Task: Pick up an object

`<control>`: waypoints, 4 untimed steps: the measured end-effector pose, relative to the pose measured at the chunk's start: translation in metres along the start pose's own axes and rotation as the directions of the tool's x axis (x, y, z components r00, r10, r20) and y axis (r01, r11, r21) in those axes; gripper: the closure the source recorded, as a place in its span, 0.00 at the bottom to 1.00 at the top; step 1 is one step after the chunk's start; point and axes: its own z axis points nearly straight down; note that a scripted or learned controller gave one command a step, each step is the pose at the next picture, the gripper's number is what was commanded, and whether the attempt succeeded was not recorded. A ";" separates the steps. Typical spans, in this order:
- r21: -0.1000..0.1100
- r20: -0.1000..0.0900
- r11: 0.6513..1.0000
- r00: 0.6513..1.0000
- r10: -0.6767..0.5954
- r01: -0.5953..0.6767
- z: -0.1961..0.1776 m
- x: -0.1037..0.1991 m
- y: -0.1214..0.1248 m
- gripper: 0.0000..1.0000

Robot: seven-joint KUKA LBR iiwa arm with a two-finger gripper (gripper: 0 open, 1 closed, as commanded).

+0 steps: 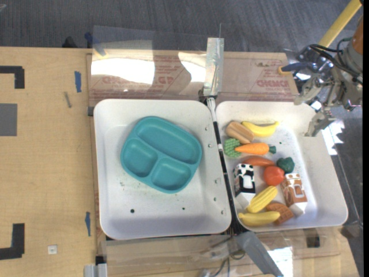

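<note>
Two white bins sit side by side. Left bin (109, 212) holds a teal divided plate (161, 153). Right bin (323, 183) holds toy food clustered at its 9 o'clock side: bananas, carrot (252, 149), tomato (273, 176); lower items overlap, hard to separate. Gripper (323, 117) hangs over the bin's 1 o'clock corner, arm partly cut off, carrying nothing.
</note>
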 end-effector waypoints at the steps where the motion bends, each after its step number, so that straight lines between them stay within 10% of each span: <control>1: -0.004 -0.011 0.998 0.998 -0.062 0.062 0.110 0.067 -0.003 0.00; 2: 0.004 0.020 1.000 1.000 -0.009 0.009 0.169 0.065 -0.018 0.00; 4: 0.015 0.073 0.996 0.993 0.088 -0.089 0.171 0.109 -0.018 0.00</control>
